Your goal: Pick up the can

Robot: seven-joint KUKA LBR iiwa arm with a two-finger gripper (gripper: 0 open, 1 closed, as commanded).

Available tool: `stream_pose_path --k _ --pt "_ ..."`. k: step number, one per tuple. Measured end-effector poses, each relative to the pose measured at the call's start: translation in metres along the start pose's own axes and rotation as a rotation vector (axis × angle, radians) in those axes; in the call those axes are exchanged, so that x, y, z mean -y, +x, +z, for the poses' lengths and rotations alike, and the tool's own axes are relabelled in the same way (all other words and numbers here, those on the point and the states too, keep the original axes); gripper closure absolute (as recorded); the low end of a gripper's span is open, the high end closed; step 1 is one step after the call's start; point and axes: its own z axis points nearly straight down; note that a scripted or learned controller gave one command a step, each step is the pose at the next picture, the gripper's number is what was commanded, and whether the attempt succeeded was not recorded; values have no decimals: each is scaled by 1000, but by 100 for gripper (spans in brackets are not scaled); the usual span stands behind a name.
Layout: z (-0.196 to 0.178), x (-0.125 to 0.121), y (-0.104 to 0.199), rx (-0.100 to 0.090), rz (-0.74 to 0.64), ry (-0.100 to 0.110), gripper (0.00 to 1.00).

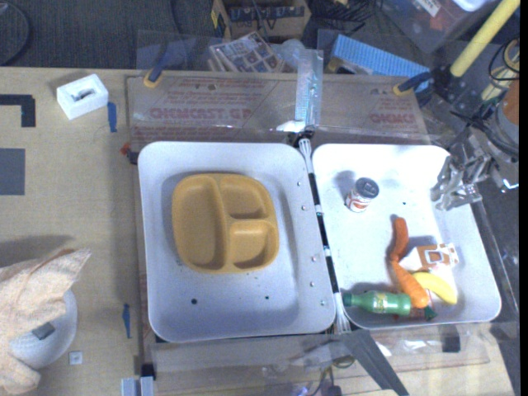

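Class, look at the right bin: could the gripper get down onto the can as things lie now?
Probably yes. The can stands upright and alone in the right bin's upper left; the carrot and green bottle lie apart from it. The gripper hangs at the bin's right rim, with bare floor between.

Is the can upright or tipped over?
Upright: the can stands in the right bin with its dark round top facing up toward the camera, apart from the other items there.
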Motion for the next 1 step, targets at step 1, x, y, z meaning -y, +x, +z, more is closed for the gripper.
stream_pose_path --k 1 --pt "-13 1 -2 10 2 5 100"
